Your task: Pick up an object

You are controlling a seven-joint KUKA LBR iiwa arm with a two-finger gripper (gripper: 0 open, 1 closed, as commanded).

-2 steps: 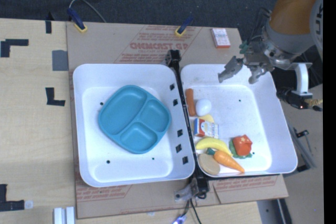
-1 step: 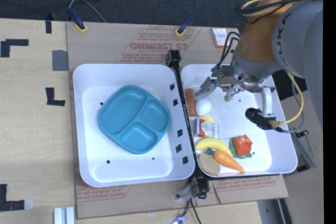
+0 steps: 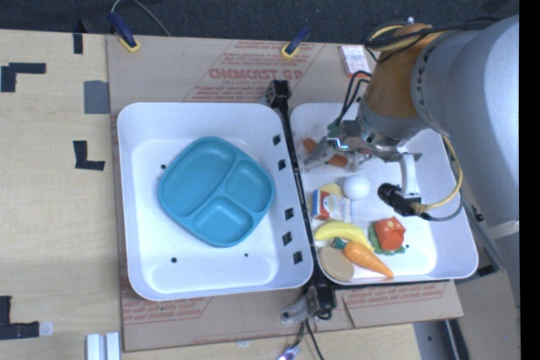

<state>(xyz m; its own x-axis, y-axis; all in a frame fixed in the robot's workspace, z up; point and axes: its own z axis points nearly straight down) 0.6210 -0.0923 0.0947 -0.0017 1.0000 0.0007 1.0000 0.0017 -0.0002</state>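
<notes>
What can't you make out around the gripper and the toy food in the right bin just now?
- Gripper, camera view: fingertips hidden under the wrist, so their state and any contact are unreadable.
- Small reddish item beside it: too small and blurred to identify.
- Carton: label too small to read.
- Tan piece: partly covered by the carrot.
- Right bin: upper part hidden by the arm.
</notes>
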